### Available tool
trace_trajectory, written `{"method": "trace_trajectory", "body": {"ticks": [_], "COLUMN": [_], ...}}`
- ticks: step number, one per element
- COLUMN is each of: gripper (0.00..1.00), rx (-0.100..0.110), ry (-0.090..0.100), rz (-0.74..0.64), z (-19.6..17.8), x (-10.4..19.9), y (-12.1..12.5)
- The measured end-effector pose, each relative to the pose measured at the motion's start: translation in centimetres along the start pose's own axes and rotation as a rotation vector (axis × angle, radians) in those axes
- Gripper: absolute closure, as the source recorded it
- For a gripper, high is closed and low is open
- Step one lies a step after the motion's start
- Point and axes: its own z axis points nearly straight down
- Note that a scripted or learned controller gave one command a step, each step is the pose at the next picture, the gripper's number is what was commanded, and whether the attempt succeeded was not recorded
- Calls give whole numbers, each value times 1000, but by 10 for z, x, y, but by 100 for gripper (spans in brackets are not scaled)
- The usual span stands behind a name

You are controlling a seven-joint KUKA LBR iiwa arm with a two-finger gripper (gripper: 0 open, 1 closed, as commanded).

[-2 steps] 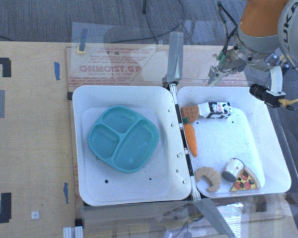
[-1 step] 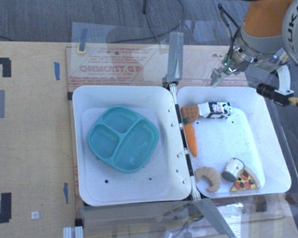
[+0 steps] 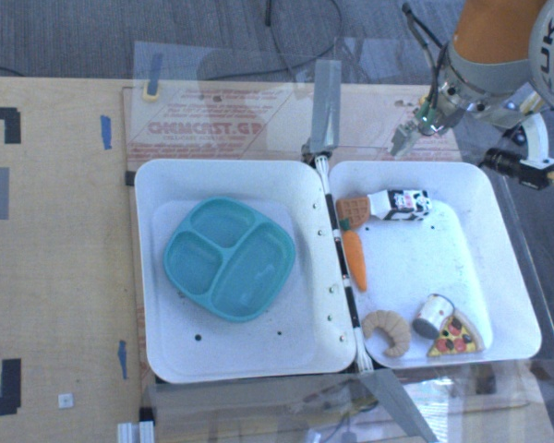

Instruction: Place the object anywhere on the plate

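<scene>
A teal plate (image 3: 229, 258) with three compartments lies in the left bin (image 3: 166, 178). The right bin (image 3: 480, 187) holds several toy foods: an orange carrot (image 3: 354, 257), a brown cracker (image 3: 353, 210), a black-and-white carton (image 3: 401, 202) on its side, a croissant (image 3: 389, 331), a small silver can (image 3: 432, 315) and a pizza slice (image 3: 457, 336). My gripper (image 3: 412, 137) hangs beyond the back edge of the right bin, above the bench, apart from every object. Nothing shows in it.
The grey arm with its orange band (image 3: 499, 12) reaches in from the top right. A grey divider (image 3: 326, 109) stands behind the seam between the bins. Cables (image 3: 300, 7) trail across the floor at the back.
</scene>
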Motion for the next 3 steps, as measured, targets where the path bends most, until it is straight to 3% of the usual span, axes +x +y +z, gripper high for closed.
{"method": "trace_trajectory", "body": {"ticks": [1, 2, 3], "gripper": [100, 100, 100], "rx": [4, -2, 1], "ry": [4, 0, 4], "rz": [-40, -322, -472], "z": [29, -18, -1], "x": [6, 13, 31], "y": [3, 8, 11]}}
